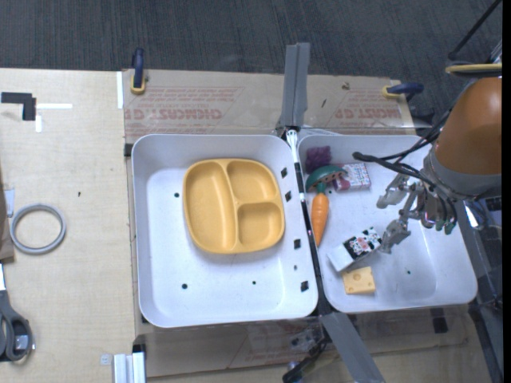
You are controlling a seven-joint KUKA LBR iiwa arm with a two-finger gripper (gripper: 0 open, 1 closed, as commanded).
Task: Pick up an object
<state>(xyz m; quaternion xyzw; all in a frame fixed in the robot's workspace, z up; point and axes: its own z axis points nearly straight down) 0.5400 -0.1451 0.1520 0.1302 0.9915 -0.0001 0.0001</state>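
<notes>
Over the right bin (pixel 415 290), my pincer (pixel 397 214) hung with fingers spread wide, gripping nothing.
Just below it lay the black-and-white toy (pixel 361 246), the cheese wedge (pixel 360 281) beside that, the carrot (pixel 319 216) against the bin's left wall.

A small black-and-white patterned block (pixel 362 244) is seen lying tilted in the right white bin (pixel 447 290). Just below it a yellow cheese-like wedge (pixel 359 281) is found, and to its left an orange toy carrot (pixel 319 216) lies lengthwise.
</notes>
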